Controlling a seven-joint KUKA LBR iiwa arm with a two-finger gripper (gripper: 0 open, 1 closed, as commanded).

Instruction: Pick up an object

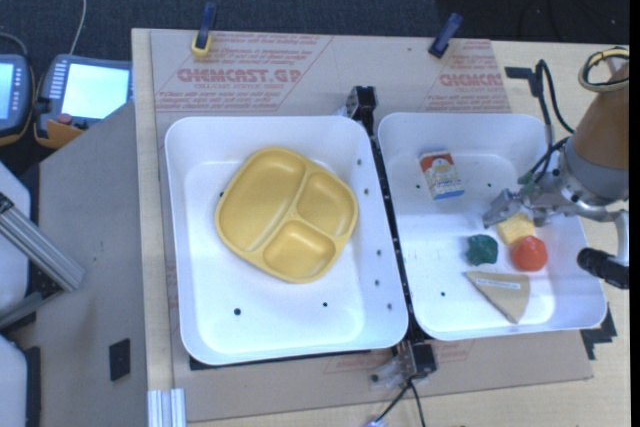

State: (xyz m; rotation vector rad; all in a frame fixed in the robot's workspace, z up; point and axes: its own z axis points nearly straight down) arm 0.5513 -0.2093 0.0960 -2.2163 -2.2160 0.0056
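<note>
Over the right bin (400, 215), toward its 3 o'clock side, the end effector (508, 210) hangs low above the white floor, with the grey arm (600, 150) and its orange band reaching in from the 3 o'clock edge of the view. Whether its fingers are apart or together cannot be told from this slant; metal parts show at its tip, and nothing is seen held between them. Just beside it, at 5 o'clock, lies a small yellow block (516, 229), so close that touching or apart cannot be settled. A red ball (529, 253) sits against that block at its 5 o'clock, and a dark green lump (482, 248) lies at the block's 8 o'clock, a little apart. Farther toward 6 o'clock, a tan wedge (503, 291) lies flat with its point toward the bin's near wall. At 10 o'clock from the end effector, well apart, a small white and orange carton (440, 174) lies on the bin floor. The left bin (200, 295) stands touching the right one along their shared edge and holds a yellow divided plate (287, 212) near its middle, turned at an angle. Both bins rest on a brown board (300, 75) on the table, with a yellow-and-blue clamp (204, 29) and a blue clamp (445, 35) at the board's 12 o'clock edge. A lit tablet (92, 90) lies off the board at 9 o'clock.
</note>
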